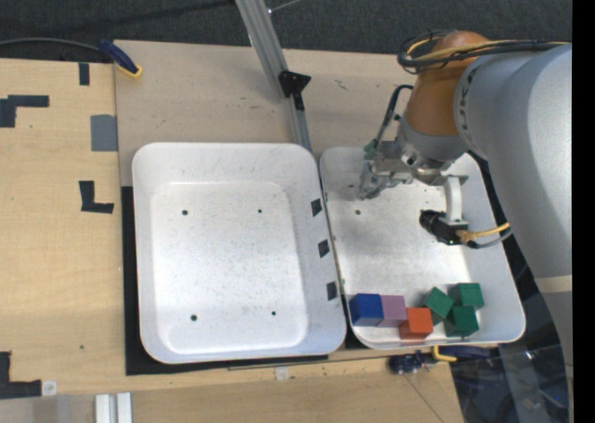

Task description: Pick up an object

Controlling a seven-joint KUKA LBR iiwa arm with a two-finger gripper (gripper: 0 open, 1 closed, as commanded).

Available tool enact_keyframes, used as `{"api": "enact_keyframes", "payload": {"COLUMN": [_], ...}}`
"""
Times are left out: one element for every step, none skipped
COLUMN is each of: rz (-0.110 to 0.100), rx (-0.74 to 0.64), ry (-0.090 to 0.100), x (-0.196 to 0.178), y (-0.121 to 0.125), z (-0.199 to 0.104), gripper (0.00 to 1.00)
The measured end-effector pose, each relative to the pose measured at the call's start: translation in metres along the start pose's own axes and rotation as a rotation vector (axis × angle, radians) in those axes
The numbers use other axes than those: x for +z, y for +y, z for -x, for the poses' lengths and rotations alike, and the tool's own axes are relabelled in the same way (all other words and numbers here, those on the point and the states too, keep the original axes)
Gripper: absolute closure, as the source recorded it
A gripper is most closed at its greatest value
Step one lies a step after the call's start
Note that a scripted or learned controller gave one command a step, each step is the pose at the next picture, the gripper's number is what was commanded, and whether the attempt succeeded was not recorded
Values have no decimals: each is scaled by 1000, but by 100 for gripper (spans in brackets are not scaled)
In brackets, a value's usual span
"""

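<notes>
Altogether 3 green blocks (456, 308), 1 blue block (367, 308).

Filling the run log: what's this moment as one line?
arm: over right bin | gripper: far end, nothing seen held | blocks: clustered at near edge | left bin

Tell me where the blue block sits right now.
The blue block lies in the right bin, at its near left corner, leftmost in the row of blocks, beside the purple block. The hand is far from it, at the bin's far end.
</notes>
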State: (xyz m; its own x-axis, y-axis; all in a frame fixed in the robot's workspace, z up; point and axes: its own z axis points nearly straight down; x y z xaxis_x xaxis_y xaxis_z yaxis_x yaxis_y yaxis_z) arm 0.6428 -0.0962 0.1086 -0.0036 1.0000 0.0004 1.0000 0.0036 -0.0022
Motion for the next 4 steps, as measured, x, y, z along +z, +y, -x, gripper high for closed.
{"api": "enact_keyframes", "payload": {"rz": [6, 7, 4, 0], "rx": [1, 2, 2, -1], "ry": [0, -1, 0, 1], "x": [-58, -121, -140, -148], "y": [7, 10, 10, -15], "z": [-8, -6, -7, -53], "gripper": [100, 100, 100, 100]}}
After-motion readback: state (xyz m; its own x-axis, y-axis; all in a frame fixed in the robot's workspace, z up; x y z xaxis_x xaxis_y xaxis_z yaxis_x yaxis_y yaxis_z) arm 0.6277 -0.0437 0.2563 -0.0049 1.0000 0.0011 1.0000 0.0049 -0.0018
